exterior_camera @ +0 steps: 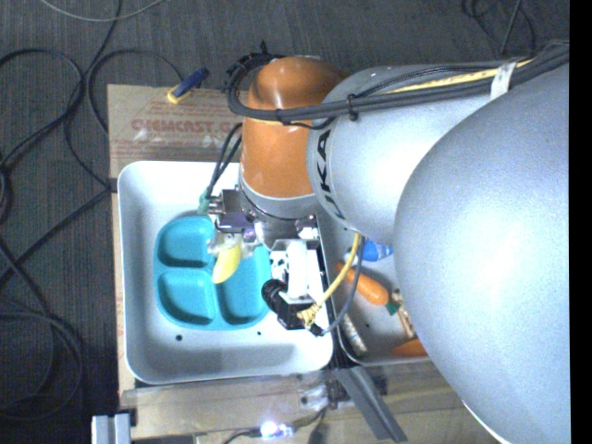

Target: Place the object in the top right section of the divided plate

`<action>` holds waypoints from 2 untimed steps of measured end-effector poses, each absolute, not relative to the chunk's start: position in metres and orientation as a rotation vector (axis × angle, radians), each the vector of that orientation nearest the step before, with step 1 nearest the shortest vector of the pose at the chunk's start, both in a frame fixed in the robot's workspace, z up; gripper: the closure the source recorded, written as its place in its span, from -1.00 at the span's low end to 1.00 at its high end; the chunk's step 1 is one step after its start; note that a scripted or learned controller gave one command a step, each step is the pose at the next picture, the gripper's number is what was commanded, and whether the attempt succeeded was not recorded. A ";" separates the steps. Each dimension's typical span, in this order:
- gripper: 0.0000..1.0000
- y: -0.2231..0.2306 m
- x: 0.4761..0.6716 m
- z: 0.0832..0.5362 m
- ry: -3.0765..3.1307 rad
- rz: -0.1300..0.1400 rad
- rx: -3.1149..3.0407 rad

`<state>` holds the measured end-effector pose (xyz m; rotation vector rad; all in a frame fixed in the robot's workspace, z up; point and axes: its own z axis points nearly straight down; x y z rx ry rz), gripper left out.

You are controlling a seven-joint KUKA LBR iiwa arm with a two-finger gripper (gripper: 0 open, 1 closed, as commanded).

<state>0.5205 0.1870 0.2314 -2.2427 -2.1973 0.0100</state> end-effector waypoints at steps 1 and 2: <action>1.00 0.201 0.538 0.226 -2.219 0.010 -2.226; -1.00 0.201 0.538 0.226 -2.220 0.010 -2.226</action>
